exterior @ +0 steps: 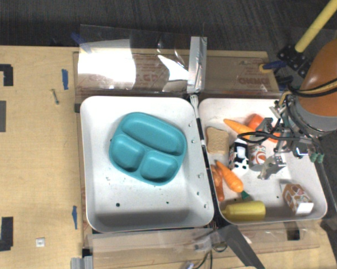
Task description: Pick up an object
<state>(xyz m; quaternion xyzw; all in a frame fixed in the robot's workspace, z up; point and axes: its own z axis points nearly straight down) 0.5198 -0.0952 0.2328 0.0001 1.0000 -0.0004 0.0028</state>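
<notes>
Right now the arm (319, 88), grey with its orange band, leans in from the right over the right bin (319, 198), and the tool (272, 164) hangs low above the middle of that bin's clutter. Whether it is released or clenched I cannot tell; wires and metal parts crowd the tip, and nothing is plainly gripped. Just left of the tool stands a small black-and-white toy (239, 156), and under the tool sits something white with red markings (259, 157), too muddled to name. A tan slice of bread (216, 140) lies near the bin's left wall. One carrot (239, 126) lies toward the back beside another orange piece (254, 120), and two more carrots (227, 178) lie at a slant in the left half, the longer one ending in a green tip. A yellow cob-like piece (244, 209) rests along the front wall, and a small brown-and-white box (297, 198) sits in the front right corner. The left bin (96, 122) holds a teal divided plate (148, 147), lying flat near its middle. Both bins sit side by side on the tan bench (28, 167), with clear plastic sheeting (135, 69) behind them.
</notes>
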